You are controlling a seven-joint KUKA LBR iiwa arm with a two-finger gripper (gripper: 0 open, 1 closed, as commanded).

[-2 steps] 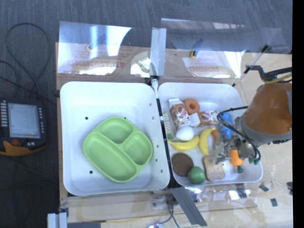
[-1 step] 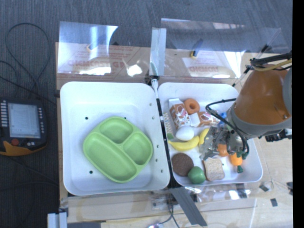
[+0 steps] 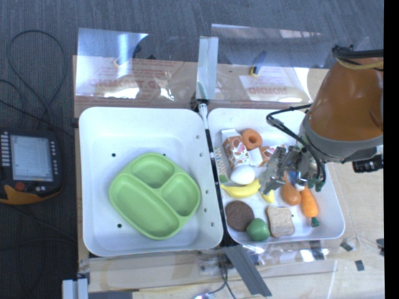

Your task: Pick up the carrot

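Orange and tapered, the carrot (image 3: 309,203) lies in the right bin (image 3: 333,226), near its right wall, slanting down to a green tip, with a rounder orange piece (image 3: 290,194) just beside it on the left. The gripper (image 3: 282,170) hangs low over the middle of that bin, close to the carrot's upper left; whether its jaws are apart or together I cannot tell, and nothing shows between them. For a clean pick, I judge the gripper should shift right and toward the near rim until it is centred over the carrot's thicker upper half, turn so the jaws close across the narrow width, and keep clear of the orange piece and the bread slice (image 3: 280,221). The right bin is crowded: a doughnut (image 3: 251,138), a carton (image 3: 236,152), an egg (image 3: 242,176), a banana (image 3: 240,189), a brown cookie (image 3: 239,214) and a green ball (image 3: 257,229). The left bin (image 3: 100,136) holds a green tray (image 3: 154,195) with three compartments, none with anything in it.
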